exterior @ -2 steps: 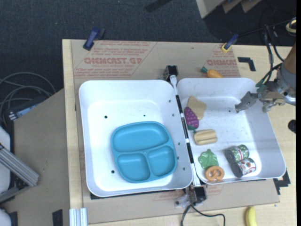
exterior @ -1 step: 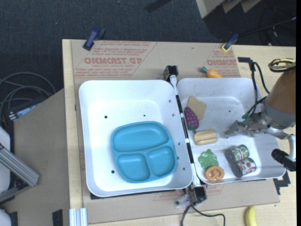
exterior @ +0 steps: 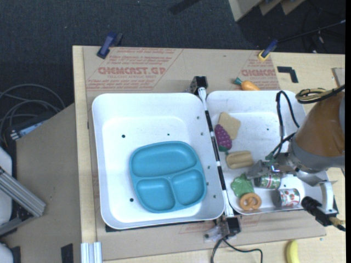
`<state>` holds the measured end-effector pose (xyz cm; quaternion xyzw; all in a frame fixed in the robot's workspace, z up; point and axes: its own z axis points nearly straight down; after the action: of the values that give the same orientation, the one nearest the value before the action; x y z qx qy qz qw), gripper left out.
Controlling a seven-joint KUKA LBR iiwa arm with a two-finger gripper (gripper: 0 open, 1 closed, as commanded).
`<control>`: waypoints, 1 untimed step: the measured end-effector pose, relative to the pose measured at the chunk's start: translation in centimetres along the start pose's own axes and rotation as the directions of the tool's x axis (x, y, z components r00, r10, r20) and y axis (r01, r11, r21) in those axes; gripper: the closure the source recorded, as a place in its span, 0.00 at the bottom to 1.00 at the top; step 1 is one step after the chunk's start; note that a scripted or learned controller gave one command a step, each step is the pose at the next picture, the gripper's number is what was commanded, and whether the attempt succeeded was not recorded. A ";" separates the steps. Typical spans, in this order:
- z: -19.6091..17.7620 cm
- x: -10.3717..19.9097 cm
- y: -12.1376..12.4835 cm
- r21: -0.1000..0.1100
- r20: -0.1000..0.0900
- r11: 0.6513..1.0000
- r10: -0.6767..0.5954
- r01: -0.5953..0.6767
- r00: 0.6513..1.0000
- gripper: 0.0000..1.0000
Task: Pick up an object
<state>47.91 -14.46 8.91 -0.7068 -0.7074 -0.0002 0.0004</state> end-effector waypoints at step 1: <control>-1.1 -0.1 0.1 -0.003 0.001 1.000 0.002 -0.002 1.000 1.00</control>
<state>47.96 -14.52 9.96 -0.7074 -0.7068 -0.0007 -0.0010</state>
